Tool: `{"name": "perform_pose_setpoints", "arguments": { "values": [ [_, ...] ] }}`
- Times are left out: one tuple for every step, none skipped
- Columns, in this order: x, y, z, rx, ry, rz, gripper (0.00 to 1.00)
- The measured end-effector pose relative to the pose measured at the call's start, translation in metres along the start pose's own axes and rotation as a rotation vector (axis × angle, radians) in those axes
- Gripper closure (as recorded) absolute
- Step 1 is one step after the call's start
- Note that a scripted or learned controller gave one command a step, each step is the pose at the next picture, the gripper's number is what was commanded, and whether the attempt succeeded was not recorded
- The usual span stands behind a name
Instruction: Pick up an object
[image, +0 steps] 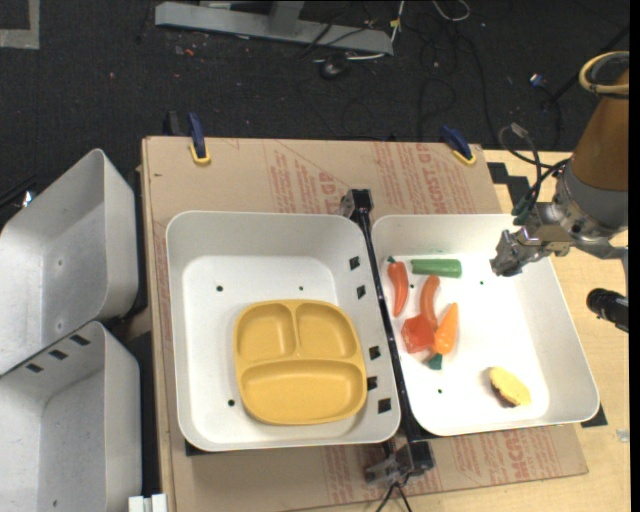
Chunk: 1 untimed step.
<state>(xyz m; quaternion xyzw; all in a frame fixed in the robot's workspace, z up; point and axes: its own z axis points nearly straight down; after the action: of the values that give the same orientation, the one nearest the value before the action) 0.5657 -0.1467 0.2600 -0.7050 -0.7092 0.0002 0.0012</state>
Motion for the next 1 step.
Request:
{"name": "perform_pose_setpoints", "arguments": {
  "values": [
    [0.0523, -0.0146, 0.0163, 0.001, 0.001, -0.001, 1.0]
  ]
}}
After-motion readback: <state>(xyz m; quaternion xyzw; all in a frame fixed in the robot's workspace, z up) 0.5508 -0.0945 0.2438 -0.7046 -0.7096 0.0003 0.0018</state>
